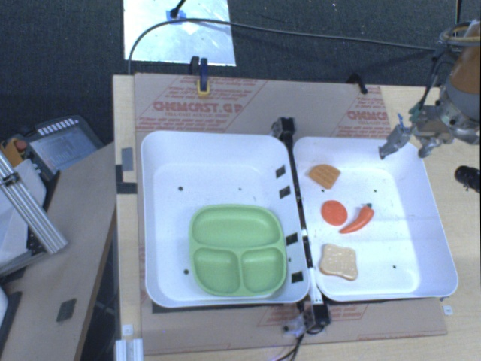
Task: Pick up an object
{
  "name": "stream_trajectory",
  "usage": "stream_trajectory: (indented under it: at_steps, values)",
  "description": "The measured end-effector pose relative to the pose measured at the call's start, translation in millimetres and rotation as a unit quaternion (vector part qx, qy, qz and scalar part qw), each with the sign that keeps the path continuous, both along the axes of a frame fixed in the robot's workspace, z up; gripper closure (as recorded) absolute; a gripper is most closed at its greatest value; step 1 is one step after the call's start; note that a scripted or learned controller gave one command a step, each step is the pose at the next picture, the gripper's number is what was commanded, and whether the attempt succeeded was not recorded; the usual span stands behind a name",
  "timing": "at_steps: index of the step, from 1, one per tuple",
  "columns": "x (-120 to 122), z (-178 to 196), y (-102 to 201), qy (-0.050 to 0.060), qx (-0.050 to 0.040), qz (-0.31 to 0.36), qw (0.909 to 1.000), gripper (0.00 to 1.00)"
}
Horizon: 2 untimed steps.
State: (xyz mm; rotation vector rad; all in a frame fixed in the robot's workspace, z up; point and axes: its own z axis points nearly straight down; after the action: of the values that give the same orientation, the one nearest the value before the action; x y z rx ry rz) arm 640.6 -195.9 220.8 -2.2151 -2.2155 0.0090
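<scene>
i saw the fingers [409, 141] spread apart with nothing between them, over the right bin [432, 201]'s far right corner. the orange slice [334, 212], red pepper [358, 218], cracker [325, 175] and toast [338, 262] lay well apart from them, toward the bin's left.

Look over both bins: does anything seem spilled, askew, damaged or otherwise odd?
Nothing stands out. The green plate lies flat in the left bin; cracker, tomato, chili and toast lie apart in the right bin.
</scene>
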Motion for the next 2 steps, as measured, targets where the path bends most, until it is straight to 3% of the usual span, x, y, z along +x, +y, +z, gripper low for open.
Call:
stream_trajectory:
  at_steps: [1, 2]
  values:
    - [3, 8, 1, -0.006, -0.0013, 0.001, 1.0000, 0.00]
    - [-6, -39, -3, -0.005, -0.0013, 0.001, 1.0000, 0.00]
